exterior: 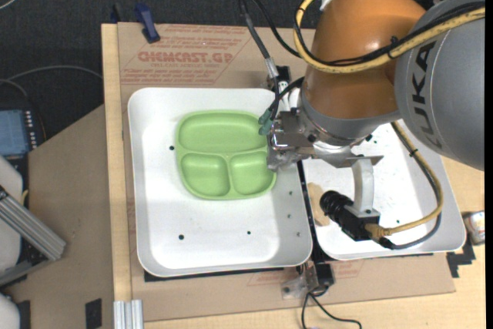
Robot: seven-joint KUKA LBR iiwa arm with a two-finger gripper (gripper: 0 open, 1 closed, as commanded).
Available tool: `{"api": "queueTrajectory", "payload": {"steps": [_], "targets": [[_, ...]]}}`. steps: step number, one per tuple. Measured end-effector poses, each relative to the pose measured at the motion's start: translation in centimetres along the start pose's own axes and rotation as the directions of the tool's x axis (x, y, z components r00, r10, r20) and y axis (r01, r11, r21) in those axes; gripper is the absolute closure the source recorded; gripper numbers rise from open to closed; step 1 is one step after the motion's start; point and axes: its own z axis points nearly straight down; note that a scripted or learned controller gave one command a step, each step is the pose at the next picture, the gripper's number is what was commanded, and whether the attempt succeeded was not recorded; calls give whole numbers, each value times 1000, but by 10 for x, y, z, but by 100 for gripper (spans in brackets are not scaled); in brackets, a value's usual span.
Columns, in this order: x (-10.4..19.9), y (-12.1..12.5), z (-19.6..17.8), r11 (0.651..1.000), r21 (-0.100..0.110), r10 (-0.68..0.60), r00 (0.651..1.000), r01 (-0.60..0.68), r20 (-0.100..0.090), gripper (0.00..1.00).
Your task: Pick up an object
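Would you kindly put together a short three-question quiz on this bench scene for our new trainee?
1. True or false: the green divided plate lies in the left bin.
2. How many compartments does the plate have? A) two B) three C) five
3. Fill in: the gripper is at the plate's ____ edge, as the camera sees it.

Key: 1 true. 2 B: one large compartment and two smaller ones. 3 right, close to the wall between the left bin and the right bin.
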Motion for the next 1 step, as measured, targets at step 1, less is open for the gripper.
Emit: {"api": "queueTrajectory", "payload": {"steps": [1], "targets": [[13, -2, -175, 1000, -28, 5, 1000, -5, -5, 100]]}}
